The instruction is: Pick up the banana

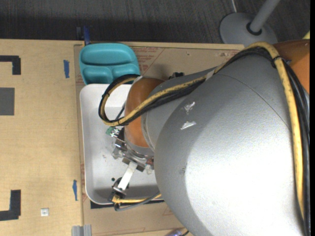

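Much of one white bin (93, 132) lies under the arm (221, 146); its claw (119, 151), open or closed, I cannot tell.

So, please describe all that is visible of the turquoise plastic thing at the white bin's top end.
The turquoise moulded plastic thing looks smooth, with rounded corners: one wide upper part and two lobes below, split by a groove. It lies at the top end of the shallow white bin, seemingly on its rim. The arm's yellow-black cable crosses its lower right edge.
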Tool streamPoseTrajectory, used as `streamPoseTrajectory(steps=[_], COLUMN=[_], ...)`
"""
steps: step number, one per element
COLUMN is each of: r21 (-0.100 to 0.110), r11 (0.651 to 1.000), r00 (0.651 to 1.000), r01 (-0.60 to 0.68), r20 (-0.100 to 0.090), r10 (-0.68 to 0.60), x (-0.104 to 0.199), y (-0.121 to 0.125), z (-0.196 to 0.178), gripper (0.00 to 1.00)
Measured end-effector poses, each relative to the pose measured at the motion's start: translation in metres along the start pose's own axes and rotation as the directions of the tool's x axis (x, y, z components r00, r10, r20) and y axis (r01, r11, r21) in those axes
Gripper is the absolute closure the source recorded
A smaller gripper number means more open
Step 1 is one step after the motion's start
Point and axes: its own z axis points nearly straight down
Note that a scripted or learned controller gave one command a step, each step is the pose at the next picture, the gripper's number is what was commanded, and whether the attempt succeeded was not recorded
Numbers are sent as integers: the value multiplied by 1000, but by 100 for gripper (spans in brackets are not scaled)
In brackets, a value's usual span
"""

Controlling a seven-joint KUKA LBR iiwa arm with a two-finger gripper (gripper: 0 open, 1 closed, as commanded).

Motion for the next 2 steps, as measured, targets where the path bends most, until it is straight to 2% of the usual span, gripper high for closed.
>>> streamPoseTrajectory(steps=[1, 2], r21=[-1, 3], r11=[919, 830], r00=[919, 830], r01=[395, 558], r20=[0, 0], r10=[-395, -558], x=[-10, -4], y=[-1, -6], z=[-70, 22], gripper=[0, 0])
